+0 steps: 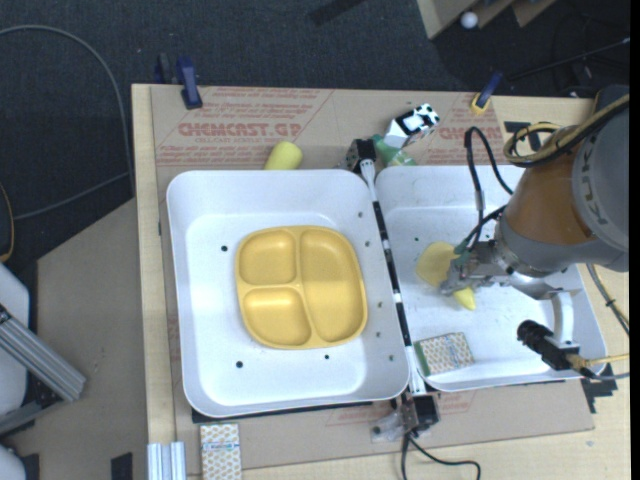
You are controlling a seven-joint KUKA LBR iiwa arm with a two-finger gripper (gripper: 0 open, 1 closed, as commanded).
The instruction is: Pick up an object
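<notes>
A yellow object (pixel 437 264) lies in the right bin (pixel 430 193), near its middle left. A smaller yellow piece (pixel 465 298) pokes out just below the gripper. My gripper (pixel 466 275) is down in the right bin, right beside and over these yellow pieces, and the wrist hides its tips. A flat speckled tan pad (pixel 444 352) rests at the front left of the right bin. A yellow three-compartment plate (pixel 300 285) sits in the middle of the left bin (pixel 200 208).
Outside the bins, on the bench behind them, lie a yellow cylinder (pixel 284 155) and a black-and-white toy (pixel 414 123). The grey arm with its orange band (pixel 550 208) covers the right side of the right bin.
</notes>
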